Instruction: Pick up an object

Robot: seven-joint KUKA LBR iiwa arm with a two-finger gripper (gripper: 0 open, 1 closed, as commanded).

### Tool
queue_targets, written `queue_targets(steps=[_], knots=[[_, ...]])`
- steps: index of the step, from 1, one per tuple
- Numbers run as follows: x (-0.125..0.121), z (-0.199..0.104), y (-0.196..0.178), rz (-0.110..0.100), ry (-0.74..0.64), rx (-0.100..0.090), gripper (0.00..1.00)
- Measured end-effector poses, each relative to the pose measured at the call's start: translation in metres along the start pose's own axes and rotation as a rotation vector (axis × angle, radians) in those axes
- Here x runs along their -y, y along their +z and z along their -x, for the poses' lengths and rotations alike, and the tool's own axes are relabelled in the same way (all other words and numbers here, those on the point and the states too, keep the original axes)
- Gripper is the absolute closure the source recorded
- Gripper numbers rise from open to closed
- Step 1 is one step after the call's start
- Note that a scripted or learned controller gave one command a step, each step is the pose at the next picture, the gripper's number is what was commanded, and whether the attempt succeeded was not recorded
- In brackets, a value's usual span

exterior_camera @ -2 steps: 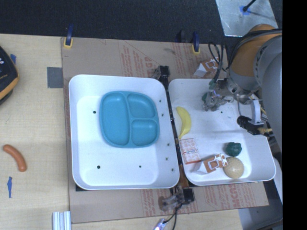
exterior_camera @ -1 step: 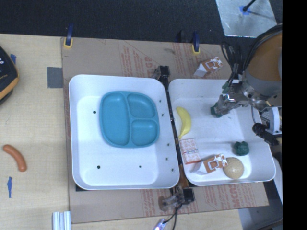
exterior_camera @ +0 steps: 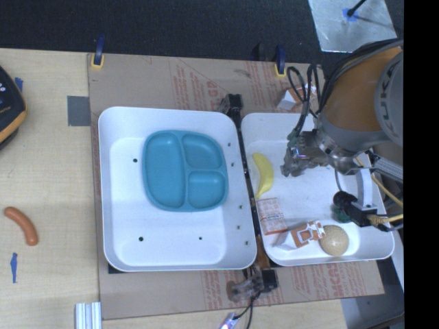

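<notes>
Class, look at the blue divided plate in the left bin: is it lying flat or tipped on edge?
Flat. The blue divided plate shows its full face and three compartments, resting on the left bin floor.

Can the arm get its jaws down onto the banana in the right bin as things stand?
Probably yes. The gripper hangs over the right bin just beside the banana, which lies alone near the bin's left wall with nothing on top of it.

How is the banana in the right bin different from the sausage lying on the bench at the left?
The banana is yellow; the sausage is orange-red. The banana lies inside the right bin, by its left wall, while the sausage lies on the bare wooden bench, outside both bins. The banana runs nearly up and down in the view; the sausage lies diagonally. Both are long, slightly curved food shapes.
</notes>
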State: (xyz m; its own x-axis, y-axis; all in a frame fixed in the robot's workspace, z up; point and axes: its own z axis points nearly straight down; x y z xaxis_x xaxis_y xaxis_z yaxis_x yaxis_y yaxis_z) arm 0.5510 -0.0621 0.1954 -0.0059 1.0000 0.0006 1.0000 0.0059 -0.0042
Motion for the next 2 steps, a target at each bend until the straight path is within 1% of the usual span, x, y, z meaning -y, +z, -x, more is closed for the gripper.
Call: queue_targets(steps=[1, 2], knots=[[0.000, 0.000, 0.000, 0.000, 0.001, 0.000, 0.00], [-0.018, -0.006, 0.004, 0.002, 0.001, 0.001, 0.00]])
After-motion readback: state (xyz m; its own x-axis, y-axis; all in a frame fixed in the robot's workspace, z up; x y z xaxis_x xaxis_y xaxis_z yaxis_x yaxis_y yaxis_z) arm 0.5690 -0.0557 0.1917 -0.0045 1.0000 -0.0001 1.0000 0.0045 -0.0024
